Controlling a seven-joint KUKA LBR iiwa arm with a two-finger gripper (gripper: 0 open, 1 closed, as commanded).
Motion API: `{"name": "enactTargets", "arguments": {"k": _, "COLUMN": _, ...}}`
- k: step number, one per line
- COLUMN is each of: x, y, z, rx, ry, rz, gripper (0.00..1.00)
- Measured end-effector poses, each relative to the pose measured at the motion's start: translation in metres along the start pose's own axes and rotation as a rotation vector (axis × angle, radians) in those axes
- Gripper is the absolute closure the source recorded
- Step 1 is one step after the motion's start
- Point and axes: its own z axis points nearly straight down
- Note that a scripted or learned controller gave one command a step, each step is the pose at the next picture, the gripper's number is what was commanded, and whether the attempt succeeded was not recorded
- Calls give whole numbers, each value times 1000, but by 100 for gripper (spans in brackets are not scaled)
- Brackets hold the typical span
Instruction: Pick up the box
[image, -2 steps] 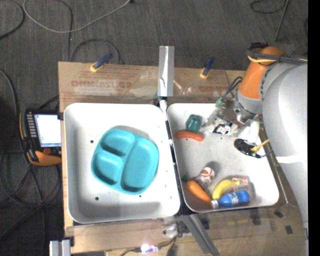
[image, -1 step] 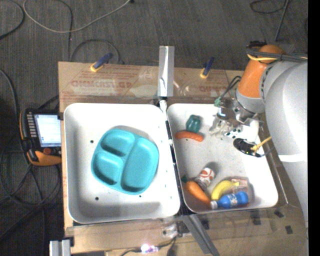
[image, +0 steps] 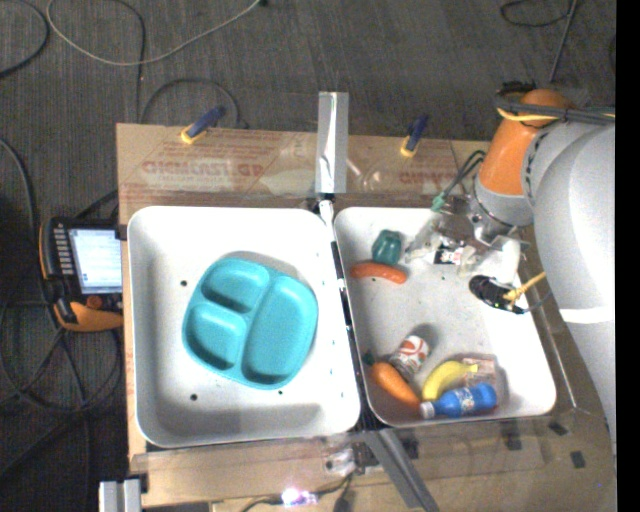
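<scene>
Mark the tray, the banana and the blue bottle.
tray (image: 250, 320): camera view, on the ridge between its compartments, in the left bin.
banana (image: 447, 377): camera view, mid-curve of its yellow body.
blue bottle (image: 468, 400): camera view, middle of its blue body.
</scene>
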Motion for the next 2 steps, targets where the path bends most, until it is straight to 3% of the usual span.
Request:
{"name": "enactTargets", "arguments": {"k": 1, "x": -2, "y": 9, "z": 7, "rx": 17, "ry": 1, "rz": -140, "gripper": 0}}
{"name": "enactTargets", "arguments": {"k": 2, "x": 13, "y": -47, "z": 8, "rx": -34, "ry": -3, "rz": -228, "gripper": 0}}
